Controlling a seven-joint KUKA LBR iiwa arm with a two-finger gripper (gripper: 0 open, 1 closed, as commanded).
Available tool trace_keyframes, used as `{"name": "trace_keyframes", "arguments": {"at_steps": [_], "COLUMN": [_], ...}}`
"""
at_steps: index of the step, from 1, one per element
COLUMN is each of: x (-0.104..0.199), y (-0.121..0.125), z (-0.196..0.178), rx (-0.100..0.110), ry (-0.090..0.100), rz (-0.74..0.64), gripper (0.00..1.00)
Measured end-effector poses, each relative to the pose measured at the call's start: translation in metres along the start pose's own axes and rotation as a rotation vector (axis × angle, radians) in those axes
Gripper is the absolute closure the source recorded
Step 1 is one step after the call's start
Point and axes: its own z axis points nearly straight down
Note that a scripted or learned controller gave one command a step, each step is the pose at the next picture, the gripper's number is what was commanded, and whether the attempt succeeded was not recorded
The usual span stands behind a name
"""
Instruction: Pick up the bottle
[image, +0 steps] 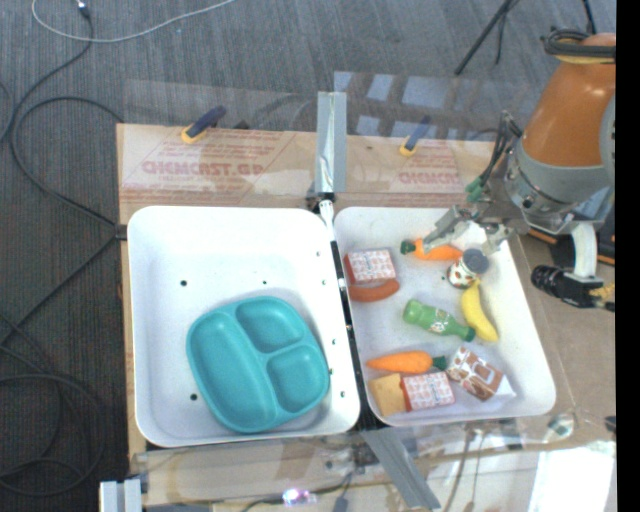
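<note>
Grey arm (560, 150) poised above carrot (437, 253).

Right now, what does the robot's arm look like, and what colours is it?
The arm is chunky and rounded, with a big orange band sitting above a grey ring at the wrist. Below that comes the gripper, a smaller part of pale grey metal with thin fingers. A few thin green and dark wires run along the side of the wrist.
</note>
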Motion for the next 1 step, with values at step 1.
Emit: {"name": "trace_keyframes", "arguments": {"at_steps": [1], "x": [-0.0726], "y": [0.0277], "z": [0.1285], "rx": [-0.024], "ry": [-0.011], "rz": [-0.04], "gripper": [0.0]}}
